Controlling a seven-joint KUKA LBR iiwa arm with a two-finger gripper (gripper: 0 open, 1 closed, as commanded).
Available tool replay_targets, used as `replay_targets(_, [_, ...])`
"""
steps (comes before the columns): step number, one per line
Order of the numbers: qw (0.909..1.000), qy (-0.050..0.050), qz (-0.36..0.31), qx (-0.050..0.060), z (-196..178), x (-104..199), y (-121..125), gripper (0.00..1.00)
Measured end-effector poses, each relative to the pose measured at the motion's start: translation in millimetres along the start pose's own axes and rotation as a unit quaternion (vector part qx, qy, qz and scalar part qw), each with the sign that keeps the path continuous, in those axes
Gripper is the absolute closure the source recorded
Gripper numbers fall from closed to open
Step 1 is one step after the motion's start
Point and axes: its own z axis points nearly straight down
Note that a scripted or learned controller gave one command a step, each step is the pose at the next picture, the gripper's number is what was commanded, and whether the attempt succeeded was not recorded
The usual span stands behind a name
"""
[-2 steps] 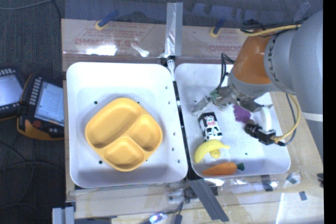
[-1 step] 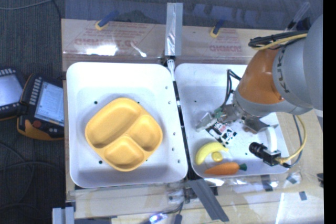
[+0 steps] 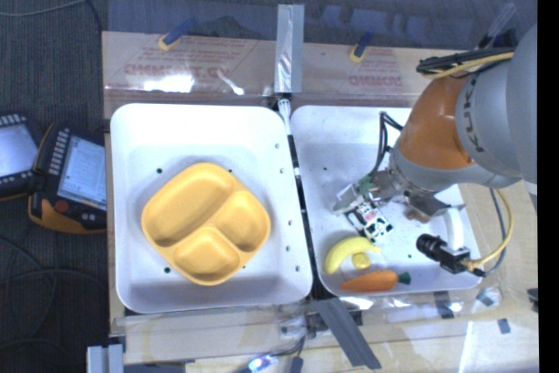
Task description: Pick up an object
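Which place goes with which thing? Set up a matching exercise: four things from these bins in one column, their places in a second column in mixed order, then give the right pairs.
Things:
1. yellow tray
2. banana
3. carrot
4. pincer

Places:
A. along the near wall of the right bin
B. above the middle of the right bin, over a small black and white thing
C. in the middle of the left bin
D. in the right bin, just behind the carrot

Pairs: 1-C, 2-D, 3-A, 4-B
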Motion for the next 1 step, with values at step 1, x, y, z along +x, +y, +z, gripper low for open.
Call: replay_targets(1, [0.9999,0.0,0.009,0.009,-114.0,17.9,51.5,1.0])
